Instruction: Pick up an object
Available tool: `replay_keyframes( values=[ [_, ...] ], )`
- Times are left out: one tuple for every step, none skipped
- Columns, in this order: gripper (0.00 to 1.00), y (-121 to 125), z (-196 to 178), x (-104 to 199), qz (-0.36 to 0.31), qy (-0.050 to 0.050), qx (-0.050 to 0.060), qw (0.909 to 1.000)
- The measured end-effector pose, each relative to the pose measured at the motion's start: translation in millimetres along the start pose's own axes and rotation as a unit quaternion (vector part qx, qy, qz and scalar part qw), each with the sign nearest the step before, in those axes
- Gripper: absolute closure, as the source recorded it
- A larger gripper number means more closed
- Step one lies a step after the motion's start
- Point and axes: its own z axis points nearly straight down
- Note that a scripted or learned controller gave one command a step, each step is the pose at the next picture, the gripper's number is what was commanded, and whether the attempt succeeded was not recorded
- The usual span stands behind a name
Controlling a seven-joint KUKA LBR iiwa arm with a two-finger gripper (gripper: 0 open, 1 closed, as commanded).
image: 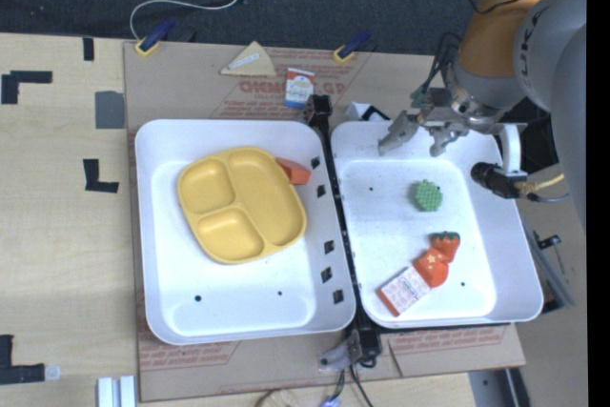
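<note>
From above, the cardboard (191,81) under the bins is carrying red print near its far edge, too faint to read. A small carton (299,89) with red and blue on it is standing on that cardboard behind the bins, its lettering too small to make out. A tan wedge (250,60) is lying beside it to the left.

The left bin (157,234) is holding a yellow tray (240,203) with three wells, its long axis running from upper left to lower right. An orange piece (296,171) is lying against the tray's right edge.

The right bin (515,262) is holding three things. A green ball (427,195) is sitting near the middle, well apart from the others. A red toy (437,259) is lying lower down, its long axis running from upper right to lower left. A packet (403,291) in red and white is touching the toy's lower end and lying along the same slant; its print is not legible.

The gripper (420,136) is hovering over the far edge of the right bin, its two fingers (395,136) spread apart with nothing between them. It is above and a little left of the ball, apart from it. The arm (510,24) is reaching in from the right, showing its orange band.
</note>
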Motion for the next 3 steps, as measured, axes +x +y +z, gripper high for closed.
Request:
replay_keyframes(
  values=[
    [0.0, -60.7, 82.4, -53.2, 0.001, 0.0, 0.002, 1.0],
    [0.0, -141.7, 103.7, -58.4, 0.001, -0.001, -0.002, 1.0],
    [0.0, -40.0, 102.7, -52.1, -0.001, -0.001, -0.005, 1.0]
  ],
)
